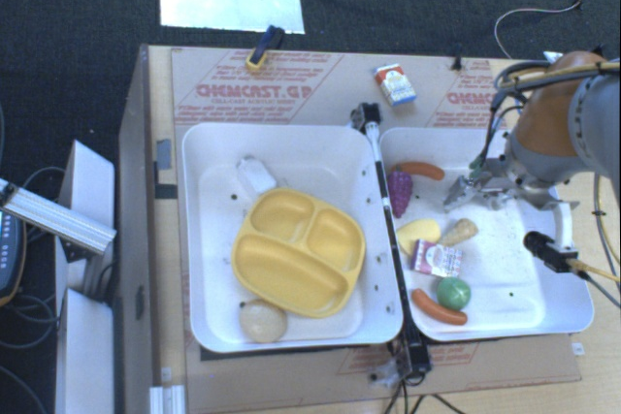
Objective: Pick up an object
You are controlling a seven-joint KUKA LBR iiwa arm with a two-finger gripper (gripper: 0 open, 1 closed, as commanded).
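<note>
My gripper hovered over the right bin, near the 2 sausages. I could not tell its state.

1. I see the arm as a rounded grey body with a smooth shell.
2. A broad orange band wraps it above the wrist.
3. Thin yellow and dark cables loop along its upper side.
4. The hand is bare grey metal, angular, with slim fingers; finer detail is blurred.
</note>
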